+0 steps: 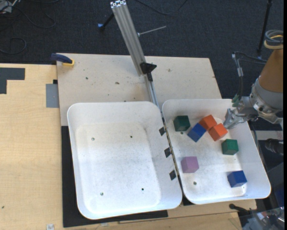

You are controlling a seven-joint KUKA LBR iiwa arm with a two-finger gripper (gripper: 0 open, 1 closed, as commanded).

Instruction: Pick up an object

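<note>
With the gripper (231, 118) poised just beside the orange block (217, 131) in the right bin (258, 186), its opening not discernible here, the block could be nudged against the second orange block (208, 121) and blue block (196, 132) rather than gripped.

The arm (273, 75) is a thick rounded column, orange-tan along its upper stretch, with a pale ring at the very top. Below that sits a wide grey wrist collar with a lighter rim. From it juts a small metallic grey gripper (231, 118) of angular plates (a green spot shows on its housing). A thin grey cable (239, 73) loops up beside the wrist.
</note>
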